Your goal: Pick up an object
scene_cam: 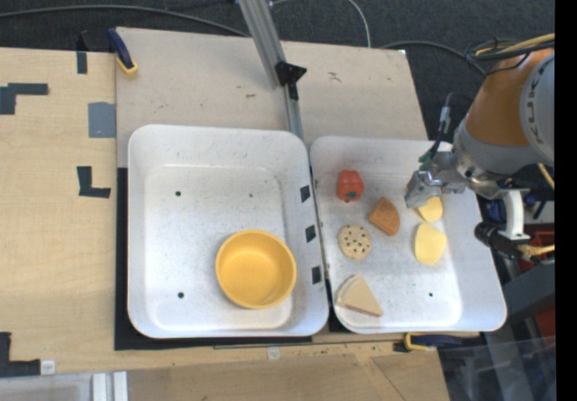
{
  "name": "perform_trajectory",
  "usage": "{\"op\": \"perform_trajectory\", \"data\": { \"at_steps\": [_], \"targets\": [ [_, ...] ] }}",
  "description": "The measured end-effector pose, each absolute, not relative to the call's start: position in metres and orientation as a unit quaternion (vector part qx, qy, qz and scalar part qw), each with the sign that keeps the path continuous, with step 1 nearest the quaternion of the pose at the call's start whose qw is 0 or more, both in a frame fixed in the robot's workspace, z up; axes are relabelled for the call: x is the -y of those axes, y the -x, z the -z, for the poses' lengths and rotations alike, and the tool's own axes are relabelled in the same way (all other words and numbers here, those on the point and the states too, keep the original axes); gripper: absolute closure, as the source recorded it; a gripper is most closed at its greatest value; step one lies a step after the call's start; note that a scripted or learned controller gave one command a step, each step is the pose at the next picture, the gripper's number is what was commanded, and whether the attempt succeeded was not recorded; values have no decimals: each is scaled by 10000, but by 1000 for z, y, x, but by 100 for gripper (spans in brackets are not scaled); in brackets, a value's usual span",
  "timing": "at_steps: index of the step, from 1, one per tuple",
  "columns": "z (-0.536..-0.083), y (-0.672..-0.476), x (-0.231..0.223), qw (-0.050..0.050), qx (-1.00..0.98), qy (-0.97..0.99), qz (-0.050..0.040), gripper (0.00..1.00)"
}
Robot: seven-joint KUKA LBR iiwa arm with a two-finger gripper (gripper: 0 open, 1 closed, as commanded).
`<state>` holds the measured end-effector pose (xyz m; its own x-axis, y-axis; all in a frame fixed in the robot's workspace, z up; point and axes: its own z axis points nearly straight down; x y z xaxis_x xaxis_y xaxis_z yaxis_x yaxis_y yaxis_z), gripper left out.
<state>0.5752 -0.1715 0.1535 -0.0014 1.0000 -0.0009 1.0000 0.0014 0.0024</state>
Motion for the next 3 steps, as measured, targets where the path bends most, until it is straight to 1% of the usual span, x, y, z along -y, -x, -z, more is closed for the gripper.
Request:
{"op": "perform_trajectory", "data": {
  "at_steps": [1, 2, 3],
  "targets": [
    [-197, -572, 173, 15, -7074, -7069, -7, 100],
    [-241, -579, 173, 18, -7077, -7065, -9, 100],
    [-246, -579, 119, -9, -7094, -7048, -5, 100]
  ]
}}
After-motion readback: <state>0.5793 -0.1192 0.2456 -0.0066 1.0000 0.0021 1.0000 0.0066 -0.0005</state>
